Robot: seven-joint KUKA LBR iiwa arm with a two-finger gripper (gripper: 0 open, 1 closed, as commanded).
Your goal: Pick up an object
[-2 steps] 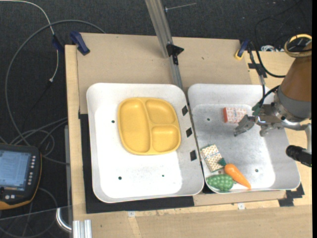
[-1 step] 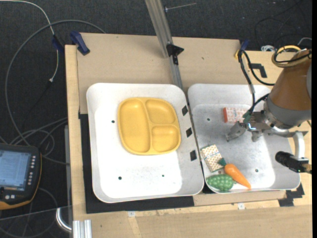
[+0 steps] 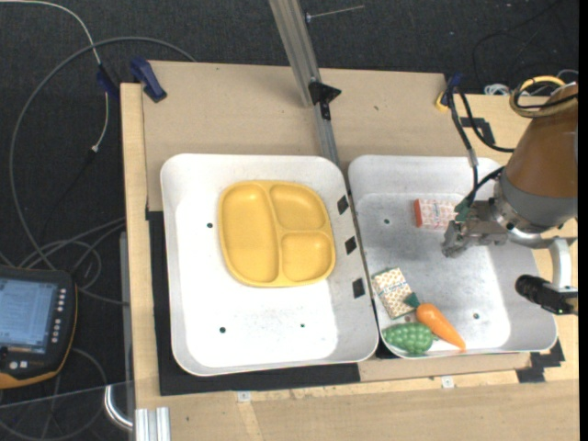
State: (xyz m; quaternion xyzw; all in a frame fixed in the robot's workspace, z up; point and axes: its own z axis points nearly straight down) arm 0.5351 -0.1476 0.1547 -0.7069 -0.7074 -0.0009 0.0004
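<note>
While the end effector [image 3: 457,239] hangs low over the right white bin [image 3: 487,288], whether it is open cannot be told, and nothing shows between its parts. Just beside it lies a small red-and-white packet [image 3: 432,212], probably light, slightly crushable and best pinched across its narrow sides. Nearer the front rim sit a patterned card box [image 3: 392,290], an orange plastic carrot [image 3: 440,325] and a green knobbly toy [image 3: 407,339]. Reaching from the right, the grey arm [image 3: 542,177] bends wrist-down above the desk.
</note>
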